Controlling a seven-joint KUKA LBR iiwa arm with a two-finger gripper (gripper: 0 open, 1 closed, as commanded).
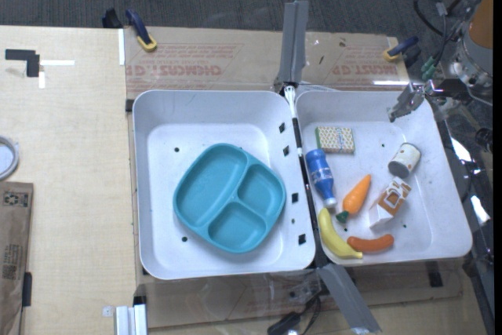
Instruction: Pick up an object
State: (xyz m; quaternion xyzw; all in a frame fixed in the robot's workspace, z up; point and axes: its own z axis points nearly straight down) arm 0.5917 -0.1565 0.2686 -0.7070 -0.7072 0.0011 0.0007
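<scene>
Yellow is what I am seeing nearest: a banana (336,238) lying at the front edge of the right bin (439,247), with a red-orange sausage (371,244) just beside it. Behind those, an orange carrot (357,194) is lying tilted between a blue bottle (321,177) and a small orange-and-white carton (393,198). A grey-white can (405,159) is sitting further back, and a green-speckled sponge (336,139) is lying near the rear wall. The left bin (157,129) is holding a teal divided plate (229,197). The tool (409,100) is hovering over the right bin's far right corner, well apart from everything; I cannot tell how it is set.
</scene>
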